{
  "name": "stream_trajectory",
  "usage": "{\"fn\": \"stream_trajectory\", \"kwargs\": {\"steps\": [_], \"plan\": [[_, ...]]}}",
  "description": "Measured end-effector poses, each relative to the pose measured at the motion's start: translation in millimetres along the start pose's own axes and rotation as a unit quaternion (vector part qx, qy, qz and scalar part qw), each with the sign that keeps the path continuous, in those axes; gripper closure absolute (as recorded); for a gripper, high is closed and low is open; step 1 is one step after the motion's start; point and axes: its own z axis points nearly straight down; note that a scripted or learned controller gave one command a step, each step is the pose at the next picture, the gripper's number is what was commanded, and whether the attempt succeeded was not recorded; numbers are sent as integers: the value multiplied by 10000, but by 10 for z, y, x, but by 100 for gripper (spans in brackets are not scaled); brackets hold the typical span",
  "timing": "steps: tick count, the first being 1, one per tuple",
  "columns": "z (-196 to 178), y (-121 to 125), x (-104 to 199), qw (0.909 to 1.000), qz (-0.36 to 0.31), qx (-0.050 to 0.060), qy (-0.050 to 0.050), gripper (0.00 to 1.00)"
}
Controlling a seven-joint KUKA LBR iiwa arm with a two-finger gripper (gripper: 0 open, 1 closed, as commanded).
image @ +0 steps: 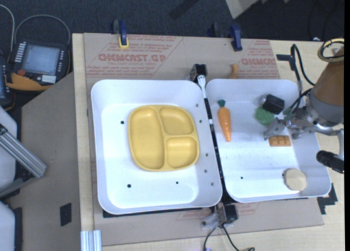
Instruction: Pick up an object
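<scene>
**Operator:** Report the bench layout.

**Inspector:** Two shallow white bins sit side by side on a brown board. The left bin (109, 190) holds one yellow divided plate (163, 137) with three compartments, lying flat near the middle of the bin. The right bin (257, 181) holds the loose items.

**Operator:** List the items in the right bin.

**Inspector:** A toy carrot (225, 122) with a green top lies near the bin's left wall, its long axis running front to back. A green object (264, 115) lies in the upper right area, partly covered by the tooling. A small orange-brown waffle-like piece (280, 141) lies just below the gripper. A pale round piece (295, 179) rests near the lower right corner, well apart from the others.

**Operator:** State the arm position.

**Inspector:** The arm reaches in from the right. The gripper (280, 125) is low over the right bin, just beside the green object and directly above the orange-brown piece.

**Operator:** State the jaw condition.

**Inspector:** I cannot tell. The metal parts at the tip are too small and cluttered to show whether the jaws are spread or closed, and no item is visibly between them.
</scene>
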Motion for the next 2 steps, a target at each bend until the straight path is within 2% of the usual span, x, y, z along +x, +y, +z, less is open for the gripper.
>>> {"fn": "stream_trajectory", "kwargs": {"steps": [1, 2], "plan": [[373, 11, -4, 10000, -1, -30, -17, 0], [227, 32, -25, 10000, 4, -83, -47, 100]]}}
